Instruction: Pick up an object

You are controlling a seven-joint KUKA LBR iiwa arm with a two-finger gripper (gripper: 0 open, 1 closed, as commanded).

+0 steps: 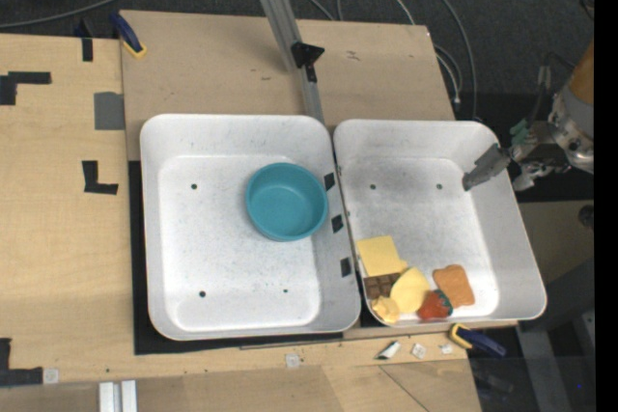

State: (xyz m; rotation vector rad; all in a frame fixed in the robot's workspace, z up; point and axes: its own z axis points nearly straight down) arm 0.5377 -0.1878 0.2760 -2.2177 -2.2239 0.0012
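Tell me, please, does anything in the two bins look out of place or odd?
Nothing looks spilled or damaged. The teal bowl stands upright alone in the left bin. In the right bin the small food-like items crowd the near corner in an untidy pile, leaving the far part bare. The gripper is above that bin's far right rim.

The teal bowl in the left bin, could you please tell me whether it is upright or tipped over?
Upright. The teal bowl sits on the left bin floor with its round opening facing up.

No writing, label, brand or number can be read anywhere. The black tape pieces (94, 177) near the tabletop's (58, 236) left edge carry no letters.
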